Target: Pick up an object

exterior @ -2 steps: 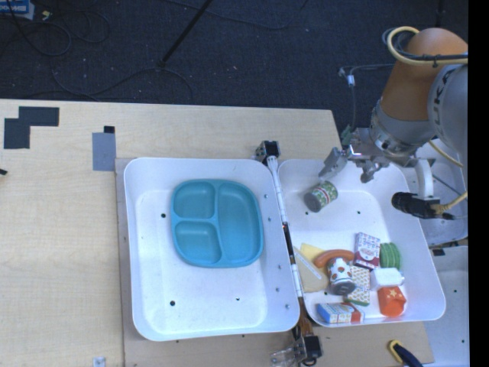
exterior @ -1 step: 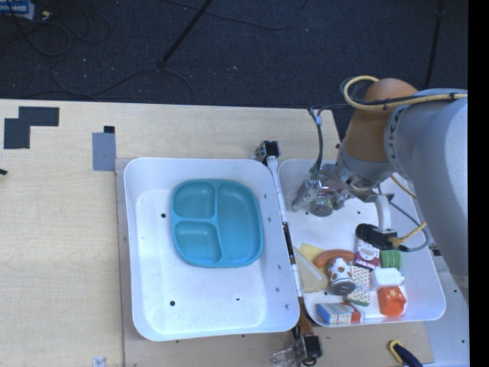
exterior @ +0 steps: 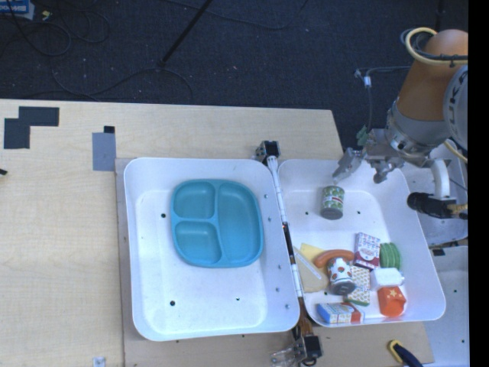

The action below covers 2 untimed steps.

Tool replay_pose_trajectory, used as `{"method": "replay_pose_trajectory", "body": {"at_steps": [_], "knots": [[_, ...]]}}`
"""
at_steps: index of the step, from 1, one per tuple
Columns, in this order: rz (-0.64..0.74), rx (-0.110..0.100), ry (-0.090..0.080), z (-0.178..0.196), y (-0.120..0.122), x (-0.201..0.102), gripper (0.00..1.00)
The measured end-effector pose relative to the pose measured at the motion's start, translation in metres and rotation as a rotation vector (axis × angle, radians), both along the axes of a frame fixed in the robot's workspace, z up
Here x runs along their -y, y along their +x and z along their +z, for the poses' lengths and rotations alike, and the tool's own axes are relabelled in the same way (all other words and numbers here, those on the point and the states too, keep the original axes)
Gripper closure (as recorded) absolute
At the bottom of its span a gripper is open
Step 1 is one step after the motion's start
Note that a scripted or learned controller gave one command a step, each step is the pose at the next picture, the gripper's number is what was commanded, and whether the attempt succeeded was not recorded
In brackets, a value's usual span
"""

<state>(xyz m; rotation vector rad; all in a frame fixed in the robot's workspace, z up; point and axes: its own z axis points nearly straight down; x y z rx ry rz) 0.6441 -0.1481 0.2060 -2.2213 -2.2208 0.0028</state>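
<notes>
The end effector [exterior: 365,167] hangs over the far rim of the right bin [exterior: 416,228], its two fingers spread apart with nothing between them. One fingertip sits near the bin's far-left corner, the other nearer the middle of the far rim.

Just in front of the end effector and slightly to its left in the view, a small green-labelled can [exterior: 332,202] stands alone on the bin floor, apart from everything else, with bare white floor around it on all sides. Farther toward the near edge, well apart from the end effector, the remaining toy items crowd together: a yellow wedge [exterior: 309,255], a red-and-white can [exterior: 341,275], a small red-checked carton [exterior: 367,248], a green ribbed piece [exterior: 390,254], an orange piece [exterior: 392,302] and a blue-and-white box [exterior: 336,313]. They press up against the near rim and leave little space between them.

Across the central divider, far to the left of the end effector, the left bin [exterior: 153,281] holds a teal divided plate [exterior: 216,222], with wide bare floor along its near side. Both bins rest on the wooden table [exterior: 53,243].
</notes>
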Motion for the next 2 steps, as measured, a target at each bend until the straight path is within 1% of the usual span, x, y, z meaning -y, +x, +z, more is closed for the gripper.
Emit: {"method": "replay_pose_trajectory", "body": {"at_steps": [1, 2], "knots": [[0.002, -0.001, 0.001, -0.1186, 0.0001, -0.0143, 0.0], [0.003, -0.001, 0.002, -0.1087, 0.0007, -0.0142, 1.0]]}}
